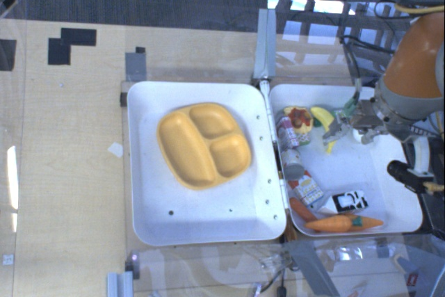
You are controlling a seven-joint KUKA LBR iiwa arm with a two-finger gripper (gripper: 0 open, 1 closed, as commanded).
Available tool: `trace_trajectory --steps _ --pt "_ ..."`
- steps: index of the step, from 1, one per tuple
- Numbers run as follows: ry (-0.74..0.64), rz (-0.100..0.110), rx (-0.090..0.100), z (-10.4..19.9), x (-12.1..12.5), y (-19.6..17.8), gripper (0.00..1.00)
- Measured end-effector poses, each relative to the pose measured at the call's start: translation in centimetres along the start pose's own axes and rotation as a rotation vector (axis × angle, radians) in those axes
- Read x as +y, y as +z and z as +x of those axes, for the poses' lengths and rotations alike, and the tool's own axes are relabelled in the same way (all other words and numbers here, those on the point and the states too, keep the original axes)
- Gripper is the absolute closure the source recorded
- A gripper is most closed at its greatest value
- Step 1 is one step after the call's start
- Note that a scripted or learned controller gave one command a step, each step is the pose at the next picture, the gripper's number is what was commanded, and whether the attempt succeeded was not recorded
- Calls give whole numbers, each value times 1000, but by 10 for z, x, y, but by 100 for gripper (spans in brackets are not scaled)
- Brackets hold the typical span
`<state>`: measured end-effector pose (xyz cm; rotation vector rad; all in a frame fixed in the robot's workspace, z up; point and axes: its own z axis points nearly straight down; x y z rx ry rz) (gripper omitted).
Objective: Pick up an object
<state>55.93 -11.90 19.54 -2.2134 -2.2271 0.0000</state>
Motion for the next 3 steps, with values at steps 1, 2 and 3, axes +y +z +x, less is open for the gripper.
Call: trace_trajectory --steps 1,2,3 --pt "-6 -5 -1 -28 54 102 0" --pt "-8 -6 0 -28 56 93 100" --pt "-14 -4 -1 21 14 -10 100"
